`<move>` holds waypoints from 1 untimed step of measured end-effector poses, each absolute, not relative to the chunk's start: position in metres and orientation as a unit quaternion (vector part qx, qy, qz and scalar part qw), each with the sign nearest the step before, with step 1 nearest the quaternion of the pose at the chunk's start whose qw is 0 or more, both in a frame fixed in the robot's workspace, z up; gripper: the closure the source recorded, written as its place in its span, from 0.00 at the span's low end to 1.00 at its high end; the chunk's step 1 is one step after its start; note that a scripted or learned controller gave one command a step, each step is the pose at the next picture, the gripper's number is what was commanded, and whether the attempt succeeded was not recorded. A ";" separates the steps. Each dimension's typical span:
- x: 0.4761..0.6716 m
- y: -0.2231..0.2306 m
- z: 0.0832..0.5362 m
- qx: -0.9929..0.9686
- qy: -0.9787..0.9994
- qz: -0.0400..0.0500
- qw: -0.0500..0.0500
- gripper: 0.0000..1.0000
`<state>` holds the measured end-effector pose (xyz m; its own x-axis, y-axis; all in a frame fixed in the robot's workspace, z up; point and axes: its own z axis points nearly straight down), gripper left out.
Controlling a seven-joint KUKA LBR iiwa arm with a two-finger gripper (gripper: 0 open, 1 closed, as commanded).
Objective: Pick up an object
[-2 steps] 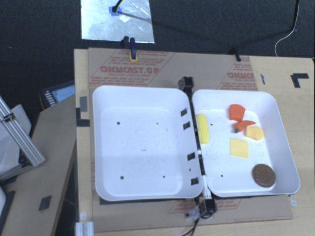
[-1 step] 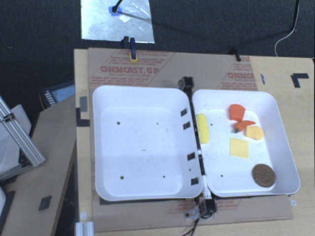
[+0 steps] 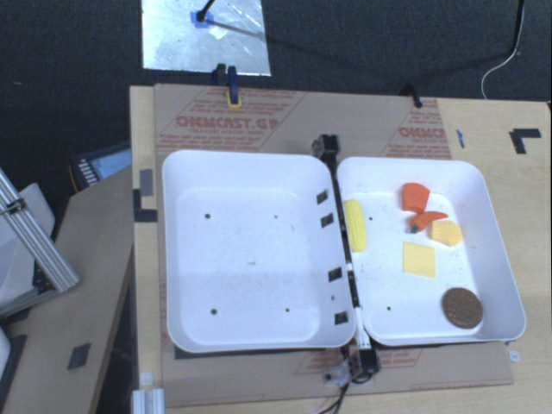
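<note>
Two white bins are seen side by side on the desk (image 3: 535,231). The right bin (image 3: 496,231) holds a yellow corn cob (image 3: 354,224) by its left wall, a flat yellow square (image 3: 420,260), a brown disc (image 3: 462,307), an orange piece (image 3: 415,197) and a small yellow block (image 3: 446,233). Hand state: cannot be told.

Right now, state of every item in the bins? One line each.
Corn cob: lying lengthwise against the right bin's left wall.
Orange piece: resting near the right bin's far wall, apart from the corn.
Small carrot-like piece: lying just below the orange piece; contact unclear.
Yellow-orange wedge: lying beside the carrot-like piece.
Yellow square slice: lying flat, mid-bin.
Brown round disc: lying flat in the near right corner.
</note>
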<state>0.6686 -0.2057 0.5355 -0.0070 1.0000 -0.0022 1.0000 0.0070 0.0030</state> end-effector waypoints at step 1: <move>0.669 -0.206 0.535 0.705 0.710 0.000 0.002 1.00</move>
<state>0.6686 -0.2058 0.5355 -0.0070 1.0000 -0.0022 1.0000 0.0070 0.0030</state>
